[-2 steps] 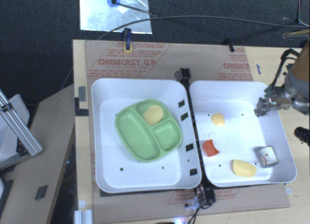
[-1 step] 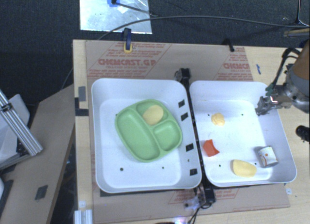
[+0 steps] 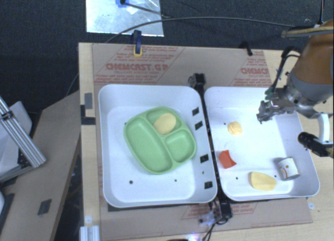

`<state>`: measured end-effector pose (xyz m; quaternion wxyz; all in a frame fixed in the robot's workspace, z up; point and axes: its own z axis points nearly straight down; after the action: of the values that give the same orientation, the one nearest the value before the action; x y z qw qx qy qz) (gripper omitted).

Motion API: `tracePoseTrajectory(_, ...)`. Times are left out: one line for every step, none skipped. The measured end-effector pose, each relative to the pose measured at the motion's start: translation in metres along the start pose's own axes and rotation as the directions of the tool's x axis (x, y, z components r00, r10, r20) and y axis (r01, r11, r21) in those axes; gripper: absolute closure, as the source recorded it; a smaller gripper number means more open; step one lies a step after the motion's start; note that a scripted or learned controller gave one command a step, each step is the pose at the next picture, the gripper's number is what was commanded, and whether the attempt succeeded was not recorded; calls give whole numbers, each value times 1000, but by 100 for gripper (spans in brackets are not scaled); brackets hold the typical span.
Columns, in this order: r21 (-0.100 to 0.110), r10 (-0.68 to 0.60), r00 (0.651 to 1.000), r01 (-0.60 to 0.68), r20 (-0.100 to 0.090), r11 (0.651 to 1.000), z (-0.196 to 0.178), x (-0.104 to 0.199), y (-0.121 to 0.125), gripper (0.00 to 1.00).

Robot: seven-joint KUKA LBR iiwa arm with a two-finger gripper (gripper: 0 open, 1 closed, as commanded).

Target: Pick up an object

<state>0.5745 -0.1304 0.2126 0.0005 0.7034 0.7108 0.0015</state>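
In the right bin [image 3: 292, 188] lie a small yellow ball-like piece [image 3: 235, 128], a red wedge [image 3: 226, 159], a pale yellow oval piece [image 3: 262, 181] and a small white can with an orange mark [image 3: 287, 167]. My gripper [image 3: 264, 113] hangs over the upper right part of this bin, to the right of the yellow ball and apart from it. Nothing shows between its tips. The left bin [image 3: 115, 146] holds a green divided plate [image 3: 151, 151] with a yellow lump [image 3: 165, 123] in its upper compartment.
A black divider with clips [image 3: 204, 130] runs between the two bins. Cardboard sheeting [image 3: 156, 65] lies under and behind them. A blue clamp [image 3: 136, 40] stands at the back, and metal framing [image 3: 21, 135] sits at the far left.
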Motion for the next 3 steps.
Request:
tracePoseTrajectory(1,1,1000,-1,0,1000,-11,57,-9,100)
tracePoseTrajectory(0,0,1000,0,0,1000,-18,118,-10,100)
tracePoseTrajectory(1,1,1000,-1,0,1000,-23,166,-9,100)
